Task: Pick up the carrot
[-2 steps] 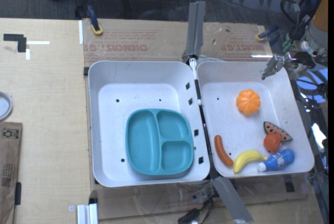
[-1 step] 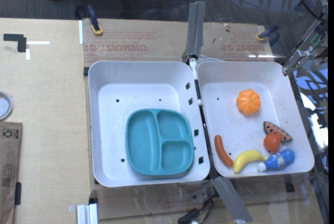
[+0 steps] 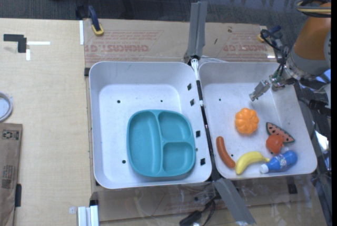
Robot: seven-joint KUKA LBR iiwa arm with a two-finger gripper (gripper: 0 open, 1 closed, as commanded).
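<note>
Gripper (image 3: 256, 93) is hovering over the far part of the right bin (image 3: 224, 80), reaching in from the right — whether it is spread or pressed together cannot be told, and nothing is showing in it. Carrot (image 3: 225, 151) is lying near the bin's left wall toward the near edge, just left of the banana (image 3: 249, 160), with the orange pumpkin (image 3: 246, 121) sitting farther in, and the watermelon slice (image 3: 279, 132), tomato (image 3: 274, 143) and blue bottle (image 3: 278, 162) clustering at the right. Left bin (image 3: 105, 82) is holding a teal divided plate (image 3: 160, 142) — well apart from the arm.
</note>
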